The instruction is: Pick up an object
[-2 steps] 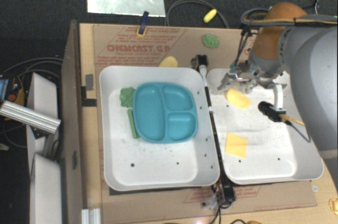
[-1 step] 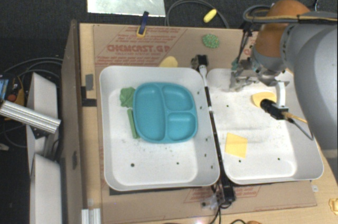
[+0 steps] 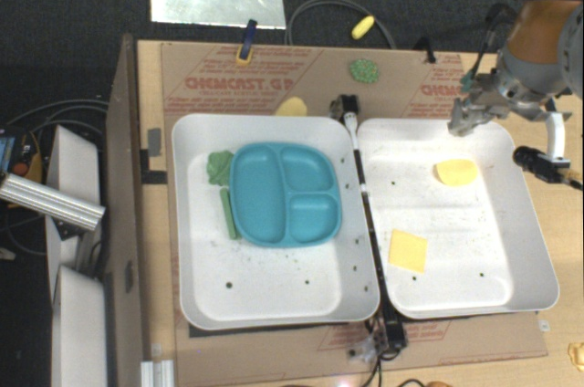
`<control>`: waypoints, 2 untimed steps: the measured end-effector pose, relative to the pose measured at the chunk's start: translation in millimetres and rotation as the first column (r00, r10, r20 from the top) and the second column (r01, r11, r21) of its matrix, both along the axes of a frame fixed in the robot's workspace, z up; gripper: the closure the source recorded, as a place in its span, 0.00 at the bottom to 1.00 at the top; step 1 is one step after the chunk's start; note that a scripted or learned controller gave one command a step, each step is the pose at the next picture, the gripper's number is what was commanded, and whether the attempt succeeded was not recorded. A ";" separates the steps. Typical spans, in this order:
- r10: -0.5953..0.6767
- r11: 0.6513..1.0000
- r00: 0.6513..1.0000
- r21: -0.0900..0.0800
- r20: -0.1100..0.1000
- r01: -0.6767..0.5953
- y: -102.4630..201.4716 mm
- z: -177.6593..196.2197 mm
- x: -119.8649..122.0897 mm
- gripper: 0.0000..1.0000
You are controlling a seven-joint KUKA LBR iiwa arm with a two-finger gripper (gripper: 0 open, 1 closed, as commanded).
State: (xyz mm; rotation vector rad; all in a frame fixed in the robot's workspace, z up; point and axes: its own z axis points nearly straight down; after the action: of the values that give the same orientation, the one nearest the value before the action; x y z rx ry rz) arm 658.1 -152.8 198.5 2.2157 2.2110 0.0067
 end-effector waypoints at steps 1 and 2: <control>0.006 1.000 1.000 0.004 -0.008 -0.006 4.1 -6.9 -0.6 0.00; 0.001 1.000 1.000 0.003 -0.011 -0.001 -33.7 -68.1 -2.2 0.00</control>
State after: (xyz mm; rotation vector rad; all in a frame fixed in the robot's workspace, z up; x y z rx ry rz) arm 655.9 -186.5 130.4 2.2218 2.2195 -0.0021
